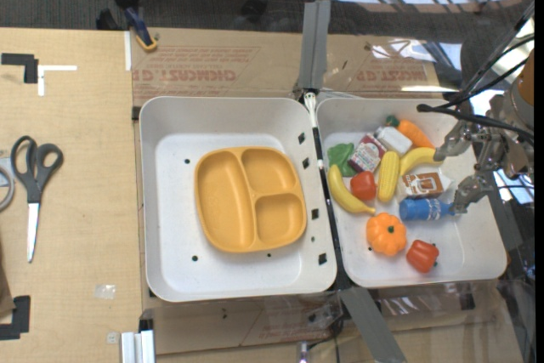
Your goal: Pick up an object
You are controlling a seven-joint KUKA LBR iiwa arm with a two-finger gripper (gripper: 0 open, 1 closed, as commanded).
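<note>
The right white bin (476, 263) holds several toy foods. Among them are a yellow banana (346, 194), a corn cob (388, 174), a red pepper (422, 254), an orange pumpkin (386, 234), a blue can (423, 209), a brown and white packet (422, 183), a carrot (414, 133) and a green piece (341, 155). My gripper (457, 171) reaches in from the right and hangs open over the bin's right side. One finger is by a second banana (416, 157), the other beside the blue can's end. Nothing sits between the fingers.
The left white bin (161, 183) carries a yellow divided plate (251, 198). Scissors (34, 174) lie on the wooden bench at far left. A grey divider bar (314, 47) stands behind the bins' joint, and cables run at the right edge.
</note>
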